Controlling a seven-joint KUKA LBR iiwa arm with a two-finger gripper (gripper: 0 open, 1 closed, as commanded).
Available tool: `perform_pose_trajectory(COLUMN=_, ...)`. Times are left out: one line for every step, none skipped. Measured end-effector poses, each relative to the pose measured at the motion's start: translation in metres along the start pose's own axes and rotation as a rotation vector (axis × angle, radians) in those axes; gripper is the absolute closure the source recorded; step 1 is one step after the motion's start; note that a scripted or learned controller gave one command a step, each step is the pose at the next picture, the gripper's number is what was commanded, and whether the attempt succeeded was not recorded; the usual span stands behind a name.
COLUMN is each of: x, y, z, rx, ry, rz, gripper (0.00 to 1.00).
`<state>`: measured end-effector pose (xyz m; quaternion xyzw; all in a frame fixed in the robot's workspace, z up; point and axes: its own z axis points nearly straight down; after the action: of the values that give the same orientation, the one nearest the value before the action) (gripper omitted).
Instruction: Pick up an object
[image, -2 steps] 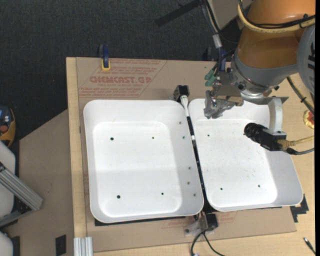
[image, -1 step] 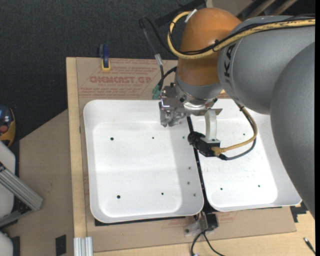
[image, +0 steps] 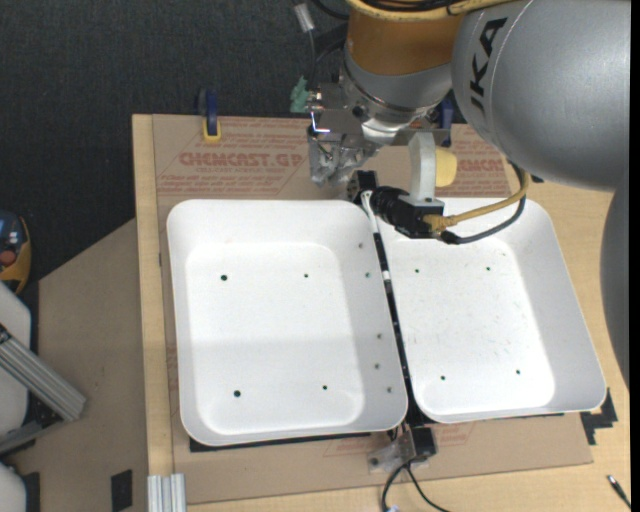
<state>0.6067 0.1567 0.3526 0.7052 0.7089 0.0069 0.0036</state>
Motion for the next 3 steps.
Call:
perform_pose_trajectory(x=0.035, y=0.035, z=0.09, rx=0.024, ry=-0.006, rz=0.003, gripper=1.0)
perform_pose_trajectory(x=-0.006, y=0.019, z=0.038, rx=0.01, ry=-0.005, rz=0.009, gripper=1.0)
perform_pose_trajectory(x=0.041, y=0.056, z=0.12, rx=0.019, ry=-0.005, rz=0.002, gripper=1.0)
